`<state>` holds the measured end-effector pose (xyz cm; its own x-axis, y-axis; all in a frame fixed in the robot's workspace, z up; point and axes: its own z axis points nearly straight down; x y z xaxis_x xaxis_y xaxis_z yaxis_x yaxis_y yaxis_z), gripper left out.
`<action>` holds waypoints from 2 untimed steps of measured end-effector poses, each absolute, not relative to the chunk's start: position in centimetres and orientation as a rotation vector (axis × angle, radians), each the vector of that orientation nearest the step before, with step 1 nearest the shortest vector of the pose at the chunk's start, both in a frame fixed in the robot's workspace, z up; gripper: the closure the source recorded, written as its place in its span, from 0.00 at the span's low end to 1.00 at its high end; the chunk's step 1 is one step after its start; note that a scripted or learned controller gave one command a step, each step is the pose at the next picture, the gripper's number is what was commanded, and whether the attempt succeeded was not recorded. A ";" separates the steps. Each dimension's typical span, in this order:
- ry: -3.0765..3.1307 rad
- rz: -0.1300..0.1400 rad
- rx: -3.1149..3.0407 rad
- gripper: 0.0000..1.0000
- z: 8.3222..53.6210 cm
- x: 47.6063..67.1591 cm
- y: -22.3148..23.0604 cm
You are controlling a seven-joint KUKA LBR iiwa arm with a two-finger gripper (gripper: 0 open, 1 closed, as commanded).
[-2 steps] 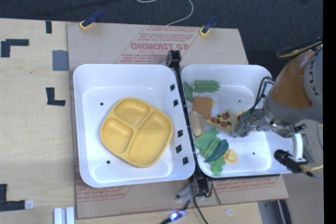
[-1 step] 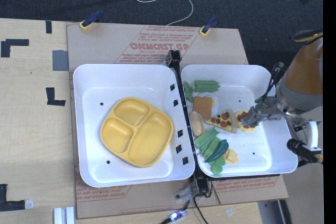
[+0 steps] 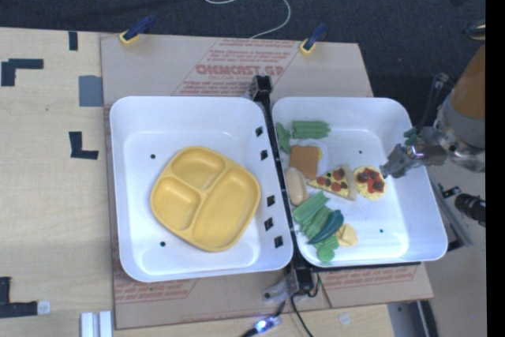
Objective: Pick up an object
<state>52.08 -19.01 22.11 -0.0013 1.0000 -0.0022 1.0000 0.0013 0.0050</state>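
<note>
A: Count first. Two white bins: left bin (image 3: 126, 170), right bin (image 3: 418, 225). One yellow divided plate (image 3: 207, 197), three compartments, lies alone in the left bin.

B: And the toy food?

A: All in the right bin, mostly on its left side. One green bean pod (image 3: 310, 127) at the top, one brown bread slice (image 3: 306, 161), one tan roll (image 3: 296, 187) just below it, one pizza slice (image 3: 334, 181), one yellow tart with red topping (image 3: 369, 181). Green leafy pieces (image 3: 318, 219) overlap in a heap; the count can't be told. One small yellow bit (image 3: 346, 234) beside them.

B: Gripper?

A: Gripper (image 3: 397, 164) sits low at the right bin's right wall, just beside the tart. It's dark and blurred; whether it touches the tart can't be told, nor how the fingers stand. The arm is cut off at the frame's right.
</note>
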 end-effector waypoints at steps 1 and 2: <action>2.223 0.000 2.220 1.00 22.4 52.1 -18.9; 2.228 0.003 2.213 1.00 23.3 56.7 -15.3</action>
<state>56.71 -15.33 23.28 -0.0065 1.0000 0.0006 1.0000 0.0065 0.0021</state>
